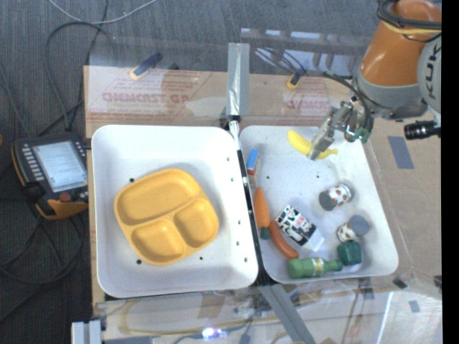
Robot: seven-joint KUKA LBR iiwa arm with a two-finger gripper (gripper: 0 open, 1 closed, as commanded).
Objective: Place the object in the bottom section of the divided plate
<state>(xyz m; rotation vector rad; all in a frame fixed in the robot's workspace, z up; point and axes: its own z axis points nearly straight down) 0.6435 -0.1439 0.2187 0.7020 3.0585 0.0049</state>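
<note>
Two shallow white bins sit side by side on the bench in the camera view. The left bin (107, 264) contains the divided plate (167, 215), yellow, with three sections: one large section toward 11 o'clock and two smaller sections toward 5 o'clock. No object lies in any section of the plate.

The right bin (380, 213) holds the loose items. At 12 o'clock within this bin lies a yellow banana (307, 145). At 9 o'clock, against the bin's left wall, is a small blue and orange block (252, 161). An orange carrot (262, 211) lies below it, running toward 6 o'clock, and a second orange piece (284, 244) continues toward 5 o'clock. Just beside these, near the bin's centre, is a black and white patterned item (295, 225). Toward 3 o'clock stands a small can (336, 196), and a second can (353, 229) lies toward 4 o'clock. At 6 o'clock a green bottle (313, 266) lies on its side, with a dark green object (349, 253) at its right end.

The arm (401, 49) enters from 2 o'clock. The gripper (323, 146) points down at the banana, with its fingers spread and their tips at the fruit's right end. Whether the fingertips touch the banana cannot be determined. The banana rests on the bin floor, well apart from the divided plate.
</note>
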